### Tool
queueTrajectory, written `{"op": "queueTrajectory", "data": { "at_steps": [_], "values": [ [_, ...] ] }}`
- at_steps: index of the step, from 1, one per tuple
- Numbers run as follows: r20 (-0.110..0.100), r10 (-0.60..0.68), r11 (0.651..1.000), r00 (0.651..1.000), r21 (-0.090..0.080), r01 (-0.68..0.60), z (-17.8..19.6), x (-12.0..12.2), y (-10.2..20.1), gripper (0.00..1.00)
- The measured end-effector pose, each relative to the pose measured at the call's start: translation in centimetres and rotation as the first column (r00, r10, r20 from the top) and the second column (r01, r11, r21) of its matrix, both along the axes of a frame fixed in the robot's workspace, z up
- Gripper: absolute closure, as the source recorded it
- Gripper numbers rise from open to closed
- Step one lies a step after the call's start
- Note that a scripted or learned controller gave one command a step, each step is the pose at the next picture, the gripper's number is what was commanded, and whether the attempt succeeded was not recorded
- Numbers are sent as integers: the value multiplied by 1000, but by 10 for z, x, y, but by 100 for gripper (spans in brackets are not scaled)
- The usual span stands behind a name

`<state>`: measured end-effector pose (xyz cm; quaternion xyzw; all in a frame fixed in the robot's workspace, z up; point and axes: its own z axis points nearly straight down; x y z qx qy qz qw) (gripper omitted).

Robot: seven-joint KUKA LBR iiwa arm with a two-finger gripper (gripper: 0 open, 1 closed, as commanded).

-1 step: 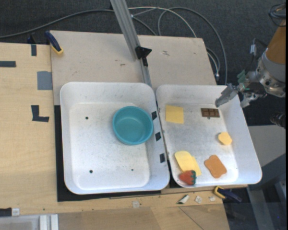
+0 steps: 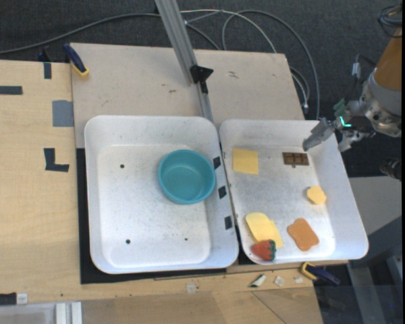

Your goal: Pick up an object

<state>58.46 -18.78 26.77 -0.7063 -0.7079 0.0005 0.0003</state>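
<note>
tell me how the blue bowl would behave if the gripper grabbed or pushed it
The blue bowl looks rigid and thin-walled, so probably light. Its round, smooth rim offers the gripper only a wall pinch, which may slip. It sits upright on the left bin floor, so a push likely slides it rather than tipping it.

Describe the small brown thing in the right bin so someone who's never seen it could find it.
Start at the right-hand white bin. Look along its far edge, near the gripper: the small flat dark brown rectangular piece lies there. Its neighbours are yellow or orange; it alone is dark brown, with a grid pattern.
</note>
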Motion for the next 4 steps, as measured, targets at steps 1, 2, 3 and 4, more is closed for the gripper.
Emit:
{"op": "queueTrajectory", "data": {
  "at_steps": [1,2,3,4],
  "values": [
    [-6,-1,1000,1000,1,1,-60,-9,4,0],
    [-6,-1,1000,1000,1,1,-114,-20,0,0],
    [-4,-1,1000,1000,1,1,-176,-26,3,0],
    [-2,0,1000,1000,1,0,-164,-25,3,100]
  ]
}}
